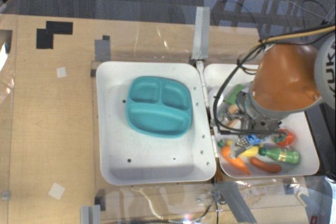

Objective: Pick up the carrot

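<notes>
Carrot, nearest the camera at the front-left of the right bin beside a sausage and green bottle, appears light, rigid and smooth, best gripped mid-body across its width; pincer state cannot be determined.

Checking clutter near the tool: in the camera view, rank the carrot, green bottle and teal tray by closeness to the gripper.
1. Carrot, just below-left of the gripper, right bin.
2. Green bottle, lower right; nearly tied with the carrot.
3. Teal tray, far left, in the other bin.
</notes>
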`<action>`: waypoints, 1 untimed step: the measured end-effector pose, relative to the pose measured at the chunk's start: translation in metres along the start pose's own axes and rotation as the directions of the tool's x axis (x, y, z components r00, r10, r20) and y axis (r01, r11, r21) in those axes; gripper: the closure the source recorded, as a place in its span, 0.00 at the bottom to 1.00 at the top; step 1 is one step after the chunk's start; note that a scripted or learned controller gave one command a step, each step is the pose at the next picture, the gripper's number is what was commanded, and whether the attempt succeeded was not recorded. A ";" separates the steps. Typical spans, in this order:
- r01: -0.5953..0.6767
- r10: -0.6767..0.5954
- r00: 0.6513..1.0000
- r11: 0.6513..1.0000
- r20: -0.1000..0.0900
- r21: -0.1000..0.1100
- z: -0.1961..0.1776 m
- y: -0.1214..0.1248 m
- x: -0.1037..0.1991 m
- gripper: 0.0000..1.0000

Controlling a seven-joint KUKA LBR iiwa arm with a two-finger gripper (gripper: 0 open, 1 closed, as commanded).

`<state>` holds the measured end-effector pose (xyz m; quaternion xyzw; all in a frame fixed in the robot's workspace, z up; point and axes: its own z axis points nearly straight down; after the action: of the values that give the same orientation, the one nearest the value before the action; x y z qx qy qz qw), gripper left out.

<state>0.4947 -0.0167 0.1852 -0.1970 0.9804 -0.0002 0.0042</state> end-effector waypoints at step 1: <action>0.000 0.000 1.000 1.000 0.000 0.000 0.000 0.000 0.000 0.00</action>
<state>0.4947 -0.0167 0.1852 -0.1970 0.9804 -0.0002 0.0042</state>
